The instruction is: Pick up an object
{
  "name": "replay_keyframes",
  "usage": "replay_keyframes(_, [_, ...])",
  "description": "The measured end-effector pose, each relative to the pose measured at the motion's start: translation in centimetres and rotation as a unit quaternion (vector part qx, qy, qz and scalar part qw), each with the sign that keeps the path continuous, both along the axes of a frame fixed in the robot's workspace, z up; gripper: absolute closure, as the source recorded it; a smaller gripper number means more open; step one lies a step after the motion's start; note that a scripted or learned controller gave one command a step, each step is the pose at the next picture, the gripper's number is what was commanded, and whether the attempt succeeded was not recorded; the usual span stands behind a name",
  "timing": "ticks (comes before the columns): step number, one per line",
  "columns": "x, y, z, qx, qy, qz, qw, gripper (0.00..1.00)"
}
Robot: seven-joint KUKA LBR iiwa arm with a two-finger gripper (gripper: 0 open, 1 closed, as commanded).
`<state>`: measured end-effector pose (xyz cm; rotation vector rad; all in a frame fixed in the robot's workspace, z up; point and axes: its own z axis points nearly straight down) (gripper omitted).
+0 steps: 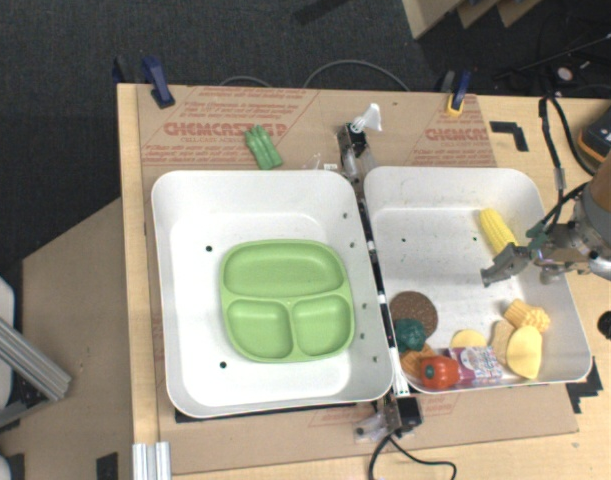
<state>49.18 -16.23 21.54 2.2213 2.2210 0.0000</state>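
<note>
My gripper (528, 269) hangs over the right side of the right bin (435, 203), reaching in from the right. Its fingers (503, 265) are spread open with nothing between them. A yellow corn cob (497, 230) lies just up and left of it. Directly below the gripper lie a small corn piece (526, 315) and a pale yellow fruit (525, 351). Along the bin's front sit a pink packet (476, 366), a red and orange vegetable (435, 370), a teal object (410, 333) and a brown disc (413, 308).
The left bin (185, 268) holds a green divided plate (286, 300). A green toy (264, 148) lies on the cardboard behind it. A clamp (356, 136) stands where the bins meet at the back.
</note>
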Motion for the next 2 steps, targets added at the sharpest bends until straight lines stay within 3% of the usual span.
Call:
replay_keyframes(1, [7.7, -3.7, -13.7, -0.0010, 0.000, 0.000, 1.0000, 0.00])
replay_keyframes(2, [12.0, 0.0, -13.0, -0.0003, -0.002, 0.003, 1.0000, 0.00])
